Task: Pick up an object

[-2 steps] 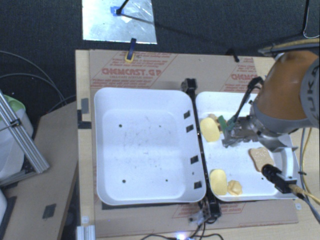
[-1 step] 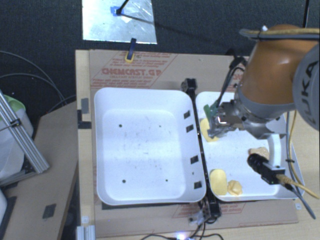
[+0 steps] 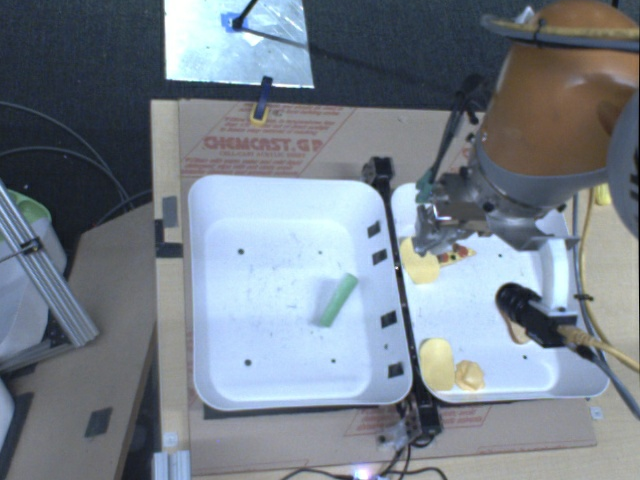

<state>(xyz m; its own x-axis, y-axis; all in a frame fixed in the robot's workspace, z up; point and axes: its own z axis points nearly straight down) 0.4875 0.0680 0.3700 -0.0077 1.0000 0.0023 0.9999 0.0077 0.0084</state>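
Note:
My gripper (image 3: 431,236) hangs low over the left part of the right bin (image 3: 490,386), close to the divider. Directly under and in front of it lies a pale yellow piece (image 3: 421,269), touching or nearly touching the gripper tip; the frame does not settle which. A small red and yellow item (image 3: 459,256) lies just to its right. At the right bin's front sit a yellow rounded piece (image 3: 436,362) and a smaller yellow lump (image 3: 469,374). A green stick (image 3: 338,300) lies alone in the left bin (image 3: 215,228).
The black divider with clips (image 3: 392,268) runs between the two bins. A tan object (image 3: 516,330) is partly hidden near the right bin's right side. The big orange and grey arm (image 3: 560,98) covers the right bin's back.

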